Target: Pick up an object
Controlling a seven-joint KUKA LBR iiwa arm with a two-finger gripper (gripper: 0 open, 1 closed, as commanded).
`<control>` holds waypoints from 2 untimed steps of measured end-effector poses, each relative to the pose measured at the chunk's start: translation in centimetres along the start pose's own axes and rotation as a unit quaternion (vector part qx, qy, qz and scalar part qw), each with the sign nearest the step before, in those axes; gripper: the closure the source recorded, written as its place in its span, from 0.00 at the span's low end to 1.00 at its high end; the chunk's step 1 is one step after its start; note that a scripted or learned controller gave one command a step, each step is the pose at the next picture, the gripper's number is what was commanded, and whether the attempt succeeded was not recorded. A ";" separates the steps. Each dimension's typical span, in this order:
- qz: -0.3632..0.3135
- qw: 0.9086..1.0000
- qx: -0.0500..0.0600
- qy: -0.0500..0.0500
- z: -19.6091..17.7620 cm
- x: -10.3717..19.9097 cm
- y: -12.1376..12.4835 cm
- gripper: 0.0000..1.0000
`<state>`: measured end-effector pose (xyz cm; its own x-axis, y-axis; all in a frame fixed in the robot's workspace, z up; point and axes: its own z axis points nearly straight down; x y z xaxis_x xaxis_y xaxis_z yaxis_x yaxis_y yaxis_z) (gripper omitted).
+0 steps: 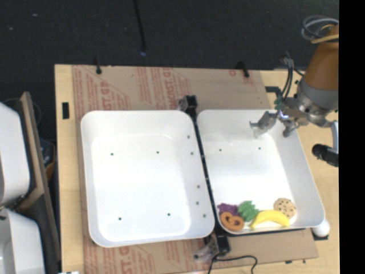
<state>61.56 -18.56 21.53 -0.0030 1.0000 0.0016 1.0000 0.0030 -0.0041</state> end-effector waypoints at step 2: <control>-0.001 1.000 -0.006 -0.001 0.0 4.9 7.0 0.00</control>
